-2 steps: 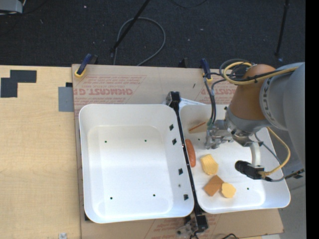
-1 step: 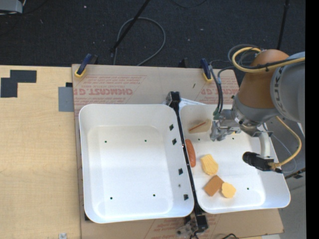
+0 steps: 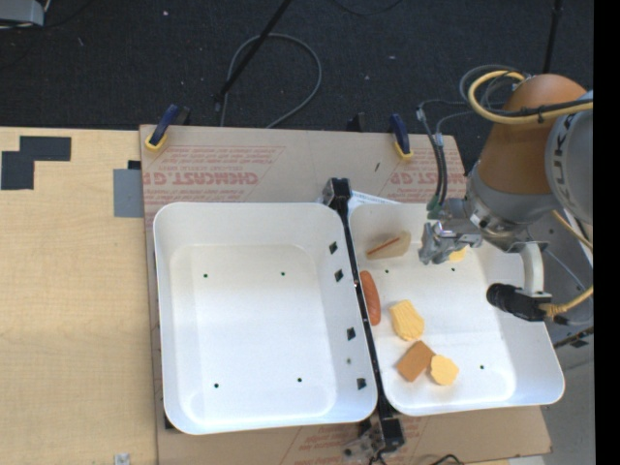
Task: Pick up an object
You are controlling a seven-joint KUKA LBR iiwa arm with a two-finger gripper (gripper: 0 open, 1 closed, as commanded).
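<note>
In the right bin (image 3: 523, 381) lie several small food pieces. A tan wedge (image 3: 387, 246) rests at the bin's far side, and a red sausage (image 3: 371, 297) lies along the divider. A yellow chunk (image 3: 407, 320) sits mid-bin, with a brown piece (image 3: 416, 360) and a yellow round piece (image 3: 445, 369) nearer the front. My gripper (image 3: 442, 247) hangs low over the bin's far right part, just right of the tan wedge. A small yellow bit (image 3: 456, 255) shows right at its tip; whether it sits between the fingers is unclear.
The left bin (image 3: 252, 410) stands beside the right one, split by a black clipped divider (image 3: 351, 298). Both rest on a cardboard sheet (image 3: 242, 168) held by blue and yellow clamps. The grey arm with its orange band (image 3: 528, 129) and cables fills the right side.
</note>
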